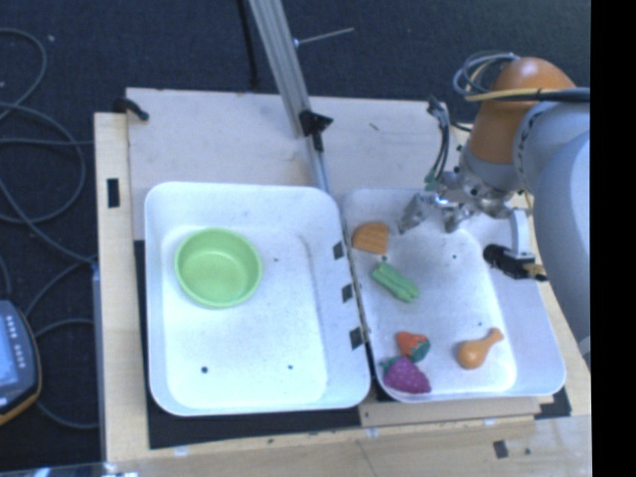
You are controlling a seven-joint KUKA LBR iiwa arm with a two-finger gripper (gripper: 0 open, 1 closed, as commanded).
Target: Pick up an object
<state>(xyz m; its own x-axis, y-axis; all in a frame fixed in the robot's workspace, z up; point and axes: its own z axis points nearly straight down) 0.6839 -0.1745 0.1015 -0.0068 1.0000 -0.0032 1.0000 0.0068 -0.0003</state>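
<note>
My gripper [432,217] hangs over the far part of the right bin [527,316], its fingers spread open with nothing between them. Just left of it, by the bin's far left corner, lies an orange bun-shaped toy [371,237]. A green vegetable toy [395,281] lies below that, nearer the bin's middle. Along the near side sit a red and green toy [411,345], a purple grape bunch [405,374] and an orange drumstick [479,347].
The left bin [298,366] holds a light green bowl [219,266] in its far left part. A slanted metal rail [283,58] runs down to the gap between the bins at the back. The arm comes in from the upper right.
</note>
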